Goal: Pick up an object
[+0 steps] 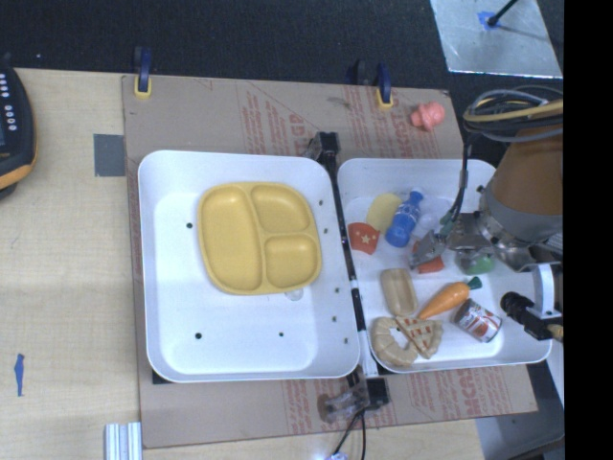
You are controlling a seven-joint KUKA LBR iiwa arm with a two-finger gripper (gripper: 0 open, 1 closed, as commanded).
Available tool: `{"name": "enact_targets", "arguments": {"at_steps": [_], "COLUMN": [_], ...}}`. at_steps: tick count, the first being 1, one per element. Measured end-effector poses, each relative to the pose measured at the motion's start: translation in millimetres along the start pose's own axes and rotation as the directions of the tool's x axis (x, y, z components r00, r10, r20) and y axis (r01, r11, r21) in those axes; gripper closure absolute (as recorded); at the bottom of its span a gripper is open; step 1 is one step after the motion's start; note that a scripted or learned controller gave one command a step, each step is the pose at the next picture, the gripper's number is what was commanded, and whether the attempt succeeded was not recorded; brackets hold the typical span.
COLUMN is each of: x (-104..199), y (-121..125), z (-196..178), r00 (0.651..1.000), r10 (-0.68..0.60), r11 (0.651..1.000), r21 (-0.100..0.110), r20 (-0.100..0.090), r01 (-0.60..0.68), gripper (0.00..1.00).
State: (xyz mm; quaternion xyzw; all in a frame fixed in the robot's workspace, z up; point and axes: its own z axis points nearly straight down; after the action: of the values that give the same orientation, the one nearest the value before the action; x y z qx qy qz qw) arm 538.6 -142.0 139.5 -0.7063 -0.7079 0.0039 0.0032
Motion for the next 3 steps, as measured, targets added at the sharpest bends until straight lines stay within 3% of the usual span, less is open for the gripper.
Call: {"name": "enact_targets", "arguments": {"at_steps": [1, 2, 3], "x": [6.2, -8.8, 0.1], "y": [49.0, 119.6, 28.3], "z": [49.3, 45.5, 48.0], "r00": [1.000, 1.000, 1.000], "r10": [-0.006, -0.005, 0.000], "r11": [1.000, 1.000, 1.000], "r21": [-0.010, -0.005, 0.002], "r20": [0.001, -0.001, -0.003], "r01": [0.006, 0.005, 0.000], "gripper": [0.00, 0.00, 0.00]}}
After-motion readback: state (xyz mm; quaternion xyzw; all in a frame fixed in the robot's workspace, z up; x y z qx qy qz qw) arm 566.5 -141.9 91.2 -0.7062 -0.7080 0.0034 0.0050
